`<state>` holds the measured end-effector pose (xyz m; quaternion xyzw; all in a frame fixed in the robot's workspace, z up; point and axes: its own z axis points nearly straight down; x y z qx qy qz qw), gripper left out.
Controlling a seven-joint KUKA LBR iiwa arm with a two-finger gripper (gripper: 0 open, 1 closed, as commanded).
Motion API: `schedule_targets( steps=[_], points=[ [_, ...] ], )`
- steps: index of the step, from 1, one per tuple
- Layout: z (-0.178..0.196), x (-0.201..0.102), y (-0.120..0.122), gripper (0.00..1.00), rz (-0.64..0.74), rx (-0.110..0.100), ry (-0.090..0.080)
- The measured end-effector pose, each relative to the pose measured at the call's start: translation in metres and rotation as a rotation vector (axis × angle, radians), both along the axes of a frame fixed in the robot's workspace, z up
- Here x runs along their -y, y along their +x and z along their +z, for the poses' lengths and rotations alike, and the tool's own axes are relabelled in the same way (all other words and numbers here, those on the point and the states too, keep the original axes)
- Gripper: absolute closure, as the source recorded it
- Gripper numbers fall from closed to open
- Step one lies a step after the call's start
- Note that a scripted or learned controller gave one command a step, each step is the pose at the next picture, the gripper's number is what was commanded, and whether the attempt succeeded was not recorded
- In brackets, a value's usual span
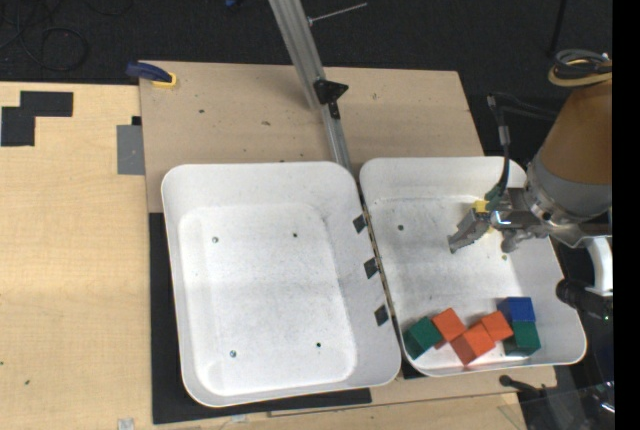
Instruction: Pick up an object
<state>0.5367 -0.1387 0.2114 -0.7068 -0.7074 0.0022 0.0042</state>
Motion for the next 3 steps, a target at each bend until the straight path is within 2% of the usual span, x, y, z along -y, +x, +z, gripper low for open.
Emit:
schedule_targets(
  steps=[1, 3],
  points=[
    [0.002, 0.001, 0.001, 0.00, -0.003, 0.006, -0.001],
    [-0.108, 0.011, -0.006, 0.00, -0.002, 0.000, 0.000]
  ],
)
